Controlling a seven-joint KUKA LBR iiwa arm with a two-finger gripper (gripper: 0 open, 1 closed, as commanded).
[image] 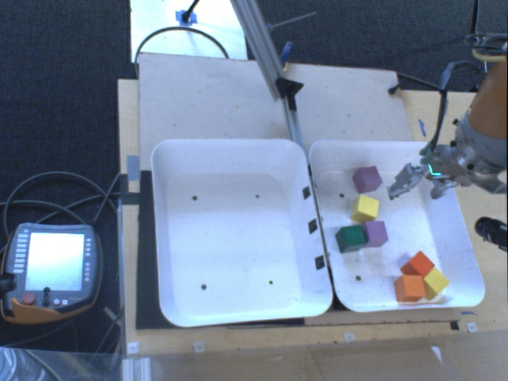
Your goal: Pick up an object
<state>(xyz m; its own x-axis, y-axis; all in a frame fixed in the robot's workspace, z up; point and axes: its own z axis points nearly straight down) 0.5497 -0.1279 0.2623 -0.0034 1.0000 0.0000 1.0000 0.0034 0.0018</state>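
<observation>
- two white bins [238, 153] sat side by side
- two purple cubes [367, 178]
- two yellow cubes [366, 208]
- two orange cubes [409, 289]
- one green cube [350, 238]
- one handheld control pendant [49, 272]

Teach pendant [49, 272] w/ cables, left of bench.
</observation>
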